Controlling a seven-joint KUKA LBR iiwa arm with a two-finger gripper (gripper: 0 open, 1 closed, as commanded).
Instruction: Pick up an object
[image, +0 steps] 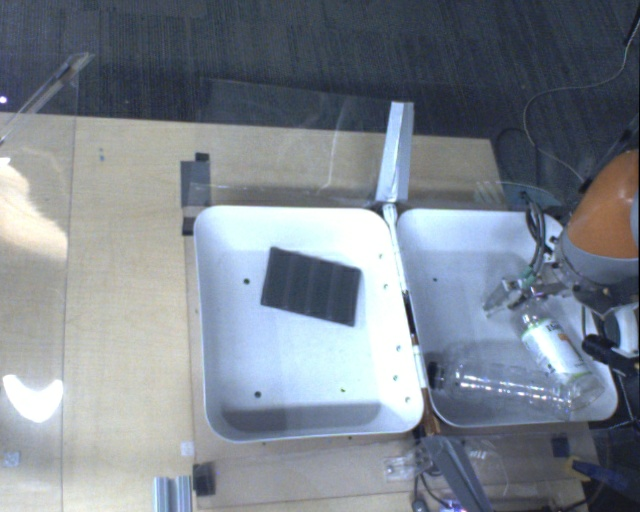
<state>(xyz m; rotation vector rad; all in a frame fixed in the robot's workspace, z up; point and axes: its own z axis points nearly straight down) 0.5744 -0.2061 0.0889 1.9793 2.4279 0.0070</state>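
Gripper at three o'clock: jaw state I cannot tell. Below it, small bottle (light, stiff, slippery) probably grips best across its body; clear bottle would likely crush.

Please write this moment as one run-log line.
gripper: over right bin | clear bottle: lying | dark pad: left bin

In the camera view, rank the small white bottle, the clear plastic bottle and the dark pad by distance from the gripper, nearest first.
1. Small white bottle, just below the gripper, right bin.
2. Clear plastic bottle, along the right bin's lower edge.
3. Dark pad, left bin.
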